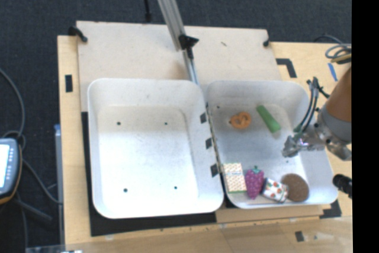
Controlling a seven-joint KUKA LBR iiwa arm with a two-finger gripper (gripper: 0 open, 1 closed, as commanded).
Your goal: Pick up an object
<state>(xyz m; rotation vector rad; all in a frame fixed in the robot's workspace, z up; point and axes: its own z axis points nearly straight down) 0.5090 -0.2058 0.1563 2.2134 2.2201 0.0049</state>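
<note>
In the right white bin (296,92) lie a green cylindrical stick (268,118), an orange-brown ring-shaped piece (240,121), a brown round disc (295,186), a purple grape-like bunch (254,182) and two small patterned boxes (234,177), their print too small to read. The grey gripper (291,149) sits low near the bin's right wall, apart from all of them. Whether its claw is spread or pressed together cannot be told.

The arm (339,105) reaches in from the right, wrist angled down-left, its gripper (291,147) held low

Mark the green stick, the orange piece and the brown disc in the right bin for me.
green stick (268,118), camera view, mid-length.
orange piece (240,121), camera view, its centre.
brown disc (295,186), camera view, middle of its top face.
</note>
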